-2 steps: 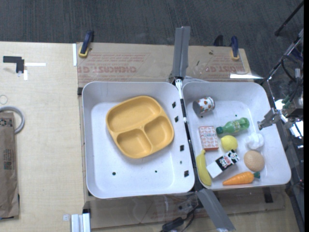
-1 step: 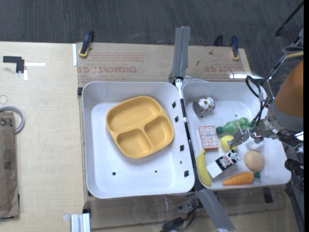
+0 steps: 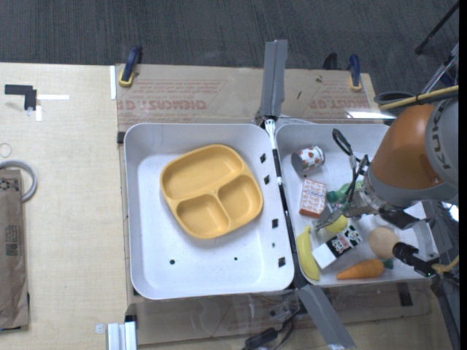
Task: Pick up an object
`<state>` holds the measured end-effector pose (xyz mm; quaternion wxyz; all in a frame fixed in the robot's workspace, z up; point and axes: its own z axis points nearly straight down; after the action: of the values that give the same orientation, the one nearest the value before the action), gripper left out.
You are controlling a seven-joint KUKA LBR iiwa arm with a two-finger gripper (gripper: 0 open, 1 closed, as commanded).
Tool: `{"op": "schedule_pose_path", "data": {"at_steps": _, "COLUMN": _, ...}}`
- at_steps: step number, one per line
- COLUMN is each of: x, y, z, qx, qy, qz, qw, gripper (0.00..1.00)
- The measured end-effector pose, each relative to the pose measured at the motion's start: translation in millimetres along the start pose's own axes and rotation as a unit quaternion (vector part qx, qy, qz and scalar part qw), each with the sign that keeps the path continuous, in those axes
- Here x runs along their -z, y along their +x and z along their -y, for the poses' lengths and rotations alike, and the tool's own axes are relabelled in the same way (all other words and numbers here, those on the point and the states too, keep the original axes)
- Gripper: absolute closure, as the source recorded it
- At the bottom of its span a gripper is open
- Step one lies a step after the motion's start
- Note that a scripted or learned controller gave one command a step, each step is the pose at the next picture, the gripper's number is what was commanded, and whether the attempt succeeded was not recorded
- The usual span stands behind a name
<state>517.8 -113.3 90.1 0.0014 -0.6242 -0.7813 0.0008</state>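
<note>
Dark grey carpet runs along the top, and below it a pale wooden bench (image 3: 58, 195) carries a sheet of cardboard (image 3: 197, 93) held by blue clamps, with two shallow white bins side by side. Left bin (image 3: 146, 268) holds a yellow divided plate (image 3: 211, 190), lying flat near the bin's middle, a little toward its far edge. Right bin (image 3: 288, 138) is crowded: a small round figure (image 3: 311, 158) near the far left corner, a red-and-white packet (image 3: 313, 197) by the left wall, a yellow banana (image 3: 307, 257) along the near left corner, a black-and-white box (image 3: 339, 245) just beside it, an orange carrot (image 3: 360, 270) at the near edge, and a tan egg-like ball (image 3: 382, 240) above the carrot. The grey arm with its orange band (image 3: 408, 152) reaches over this bin from the right; the gripper (image 3: 337, 214) hangs low among the green and yellow bits near the packet, though I cannot tell whether it grasps anything.
</note>
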Motion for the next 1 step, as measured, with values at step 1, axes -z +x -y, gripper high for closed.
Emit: {"op": "schedule_pose_path", "data": {"at_steps": 1, "x": 7.2, "y": -1.3, "z": 0.7, "qx": -0.002, "qy": 0.001, "qz": 0.000, "qw": 1.0000, "gripper": 1.00}}
